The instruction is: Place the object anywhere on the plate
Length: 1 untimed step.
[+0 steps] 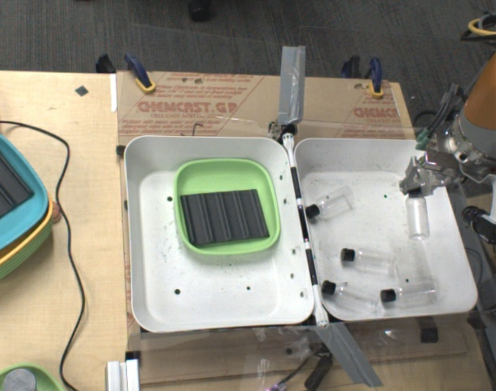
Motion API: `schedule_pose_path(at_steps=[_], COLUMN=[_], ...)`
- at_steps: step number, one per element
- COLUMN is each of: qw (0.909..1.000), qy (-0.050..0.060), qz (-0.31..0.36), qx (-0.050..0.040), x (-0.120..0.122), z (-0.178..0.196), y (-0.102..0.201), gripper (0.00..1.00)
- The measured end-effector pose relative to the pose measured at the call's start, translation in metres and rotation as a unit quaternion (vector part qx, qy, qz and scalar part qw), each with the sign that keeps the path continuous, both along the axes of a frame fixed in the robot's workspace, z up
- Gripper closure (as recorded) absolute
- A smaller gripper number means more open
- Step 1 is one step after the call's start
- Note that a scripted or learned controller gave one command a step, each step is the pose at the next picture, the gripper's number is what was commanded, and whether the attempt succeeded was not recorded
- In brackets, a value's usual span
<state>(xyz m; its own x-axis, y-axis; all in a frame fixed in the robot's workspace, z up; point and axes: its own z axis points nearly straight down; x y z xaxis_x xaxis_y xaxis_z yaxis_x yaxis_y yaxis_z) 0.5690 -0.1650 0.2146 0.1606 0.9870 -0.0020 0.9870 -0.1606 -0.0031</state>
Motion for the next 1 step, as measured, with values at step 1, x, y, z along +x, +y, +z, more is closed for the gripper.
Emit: schedule_pose_path(at_steps=[1], qw=[1.0000], qy=[0.000], qz=[0.000], qx=[0.0000], x=[0.0000], z=[0.0001], y=[0.0000], gripper=[0.00])
